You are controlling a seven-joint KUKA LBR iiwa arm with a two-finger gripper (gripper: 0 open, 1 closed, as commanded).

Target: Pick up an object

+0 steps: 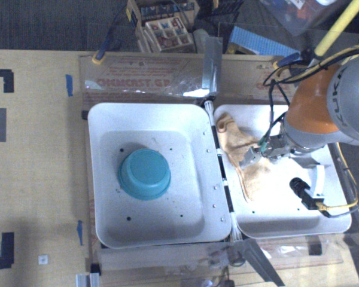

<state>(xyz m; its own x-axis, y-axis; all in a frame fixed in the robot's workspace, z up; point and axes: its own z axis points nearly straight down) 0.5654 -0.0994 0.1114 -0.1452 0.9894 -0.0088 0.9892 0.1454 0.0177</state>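
Two white bins (107,124) are sitting on a wooden bench (30,160). Left one is holding a blue bowl (145,173); the gripper (255,153) is pressing into a tan cloth (242,154) in the right, finger spread unclear.

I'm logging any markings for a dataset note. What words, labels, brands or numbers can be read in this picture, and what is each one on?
"KU": grey arm casing, right edge; the rest of the word is cut off.
Reddish lettering on the plastic-covered board behind the bins: too blurred to read.
Printed boxes on the floor: too small to read.
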